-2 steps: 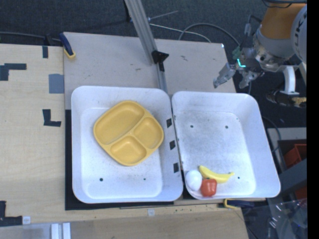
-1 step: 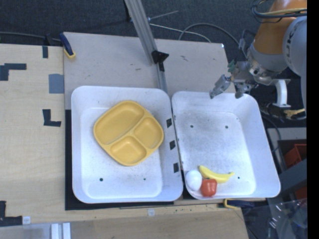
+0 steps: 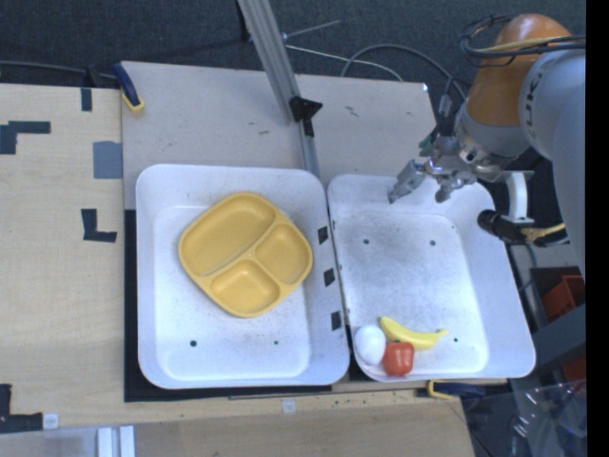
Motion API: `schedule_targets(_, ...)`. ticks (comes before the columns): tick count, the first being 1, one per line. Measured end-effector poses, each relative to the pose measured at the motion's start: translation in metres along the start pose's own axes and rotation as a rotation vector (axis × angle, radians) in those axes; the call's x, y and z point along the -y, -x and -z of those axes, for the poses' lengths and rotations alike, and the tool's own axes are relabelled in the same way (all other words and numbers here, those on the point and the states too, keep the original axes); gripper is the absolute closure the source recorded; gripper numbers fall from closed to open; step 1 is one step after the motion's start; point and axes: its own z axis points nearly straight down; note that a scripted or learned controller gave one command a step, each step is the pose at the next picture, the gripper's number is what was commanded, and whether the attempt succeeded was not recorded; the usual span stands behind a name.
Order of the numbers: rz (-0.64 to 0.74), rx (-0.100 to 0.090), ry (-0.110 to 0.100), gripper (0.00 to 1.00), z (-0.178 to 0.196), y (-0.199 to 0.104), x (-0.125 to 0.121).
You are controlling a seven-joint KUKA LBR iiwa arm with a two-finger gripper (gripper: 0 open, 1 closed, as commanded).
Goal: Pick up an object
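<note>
In the right bin (image 3: pixel 428 274), three small items lie together at the near edge: a yellow banana (image 3: pixel 414 333), a white egg-shaped ball (image 3: pixel 370 344) and a red pepper-like piece (image 3: pixel 400 358). My gripper (image 3: pixel 419 187) hovers over the far edge of that bin, well away from them. Its two fingers are spread apart with nothing between them.
A yellow divided plate (image 3: pixel 245 253) lies in the left bin (image 3: pixel 162 284). A slanted metal pole (image 3: pixel 276 55) reaches down to the gap between the bins. Black cables loop over the bench behind the right bin.
</note>
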Motion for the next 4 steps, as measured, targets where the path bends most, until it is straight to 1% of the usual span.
schedule_targets(1,0.000,-0.001,-0.003,0.00,-0.063,0.000,0.007)
schedule_targets(2,0.002,-0.001,0.004,1.00,-0.049,-0.001,0.005)
schedule_targets(3,-0.001,0.000,0.011,1.00,0.011,0.005,-0.001)
schedule_targets(4,-0.001,0.000,0.010,1.00,0.056,0.009,0.004)
